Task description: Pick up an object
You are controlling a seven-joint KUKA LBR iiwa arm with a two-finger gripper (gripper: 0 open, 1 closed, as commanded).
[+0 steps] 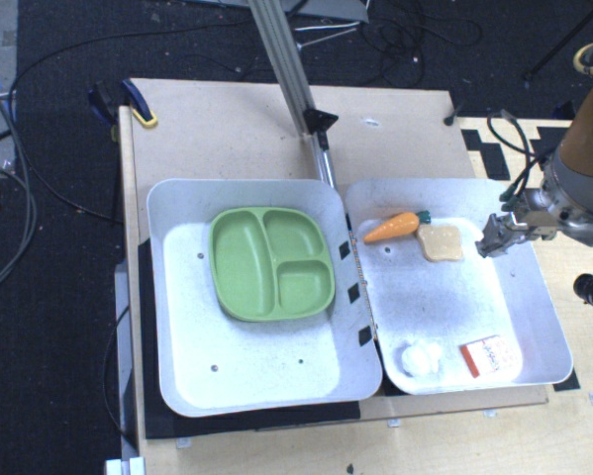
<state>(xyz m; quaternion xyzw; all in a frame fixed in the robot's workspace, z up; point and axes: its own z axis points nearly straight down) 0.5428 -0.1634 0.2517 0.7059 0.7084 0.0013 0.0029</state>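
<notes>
We see the two-finger gripper (492, 240) at the right white bin's (534, 295) right edge (nothing between its fingers); we cannot tell its state. An orange plastic carrot (391, 228) lies near the far-left corner.

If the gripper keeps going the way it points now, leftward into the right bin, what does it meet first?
Probably the tan bread slice, just left of the gripper; the toy carrot lies beyond it. Height is hard to judge, so the gripper might pass over.
</notes>
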